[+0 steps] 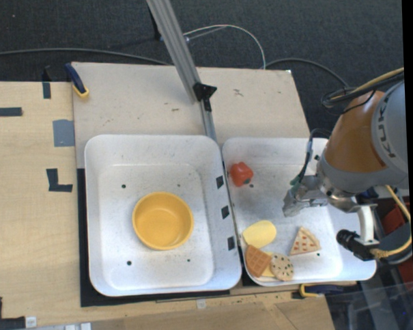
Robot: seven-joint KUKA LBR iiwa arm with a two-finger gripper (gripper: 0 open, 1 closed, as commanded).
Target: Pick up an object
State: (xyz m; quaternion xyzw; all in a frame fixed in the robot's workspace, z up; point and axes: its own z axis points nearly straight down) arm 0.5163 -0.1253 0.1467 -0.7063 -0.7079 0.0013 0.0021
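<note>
Two shallow white plastic bins with rounded corners are set side by side on a pale wooden tabletop (28, 155). In the left bin (104, 158) a round yellow bowl (162, 220), smooth and matte, is seen near the middle. In the right bin (271, 154) several toy food pieces are scattered: a small red rounded piece (242, 172) near the upper left corner, a smooth pale yellow oval piece (259, 233) lower down, a triangular pizza slice (304, 243) with red dots to its right, an orange waffle-textured square (258, 261) at the lower edge, and a tan cookie (282, 267) with dark chips touching the waffle.

The arm (359, 144) is extended in from the right, its orange band bulking over the right bin's far side. The pincer (295, 203) is pointed down over the middle of the right bin, just above the pizza slice and right of the yellow oval piece. Whether it is spread or pressed together cannot be told; nothing is seen held in it.

A grey metal pole (177, 42) is slanted down from the top edge toward the gap between the bins.
</note>
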